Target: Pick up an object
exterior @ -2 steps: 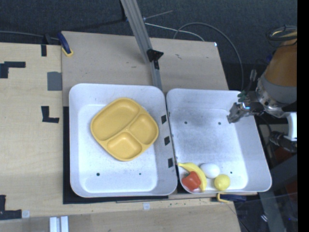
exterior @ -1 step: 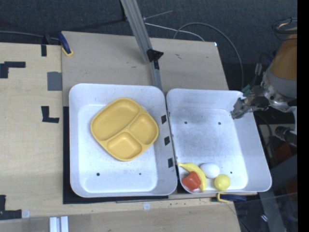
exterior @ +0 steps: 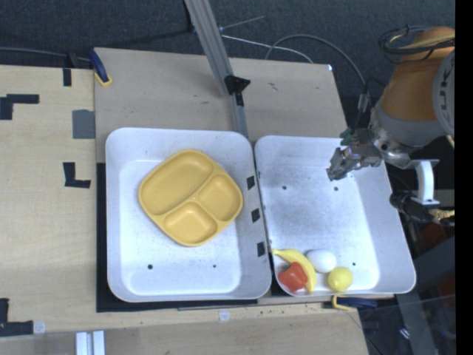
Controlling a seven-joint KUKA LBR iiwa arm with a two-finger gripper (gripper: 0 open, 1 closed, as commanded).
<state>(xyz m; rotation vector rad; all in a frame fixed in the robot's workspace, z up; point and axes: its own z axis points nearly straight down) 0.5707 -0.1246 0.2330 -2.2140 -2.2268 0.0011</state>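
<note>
Small objects cluster at the right bin's (exterior: 310, 198) near edge: a yellow banana (exterior: 297, 259), a red piece (exterior: 293, 276), a white egg-like ball (exterior: 321, 259) and a yellow ball (exterior: 339, 278). My gripper (exterior: 338, 167) hangs over the right bin's far right part, well away from that cluster, with nothing visible between its fingers. A yellow divided plate (exterior: 191, 197) lies in the left bin (exterior: 133, 272).
A grey metal bar (exterior: 214, 46) slants down from the top to the gap between the bins. Cables (exterior: 310, 46) lie behind the right bin. The arm's orange band (exterior: 414, 87) stands at the right edge.
</note>
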